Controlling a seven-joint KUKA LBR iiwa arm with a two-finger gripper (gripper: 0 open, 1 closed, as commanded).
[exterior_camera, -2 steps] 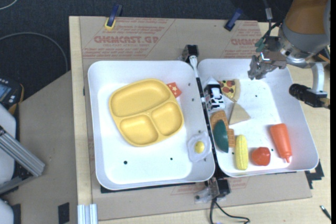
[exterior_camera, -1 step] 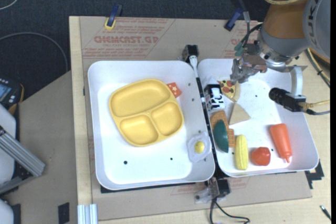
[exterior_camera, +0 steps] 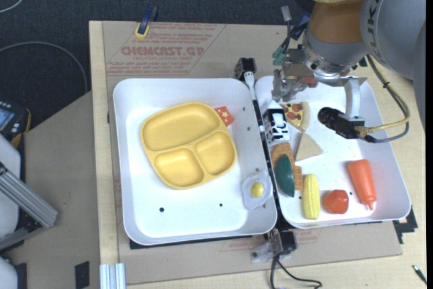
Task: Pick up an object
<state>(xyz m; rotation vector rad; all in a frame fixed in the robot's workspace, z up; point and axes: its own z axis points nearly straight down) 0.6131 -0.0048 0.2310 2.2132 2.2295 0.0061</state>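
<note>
My gripper [exterior_camera: 287, 90] hangs low over the back left corner of the right bin [exterior_camera: 387, 145], below the orange wrist band. A pizza slice [exterior_camera: 295, 114] lies just in front of it, apparently untouched. Beside the slice sits a black-and-white piece [exterior_camera: 275, 124] and a beige wedge [exterior_camera: 308, 146]. Toward the front of this bin lie a brown cracker [exterior_camera: 281, 150], a dark green piece [exterior_camera: 285, 176], a corn cob [exterior_camera: 310, 196], a red tomato [exterior_camera: 335, 201] and an orange carrot [exterior_camera: 362, 183].
The left bin [exterior_camera: 128, 145] holds a yellow divided plate [exterior_camera: 188, 145], a small orange piece [exterior_camera: 224, 116] at the plate's back right, and a fried egg [exterior_camera: 256, 189] near the front right corner. The ridge between the two bins runs just left of my gripper.
</note>
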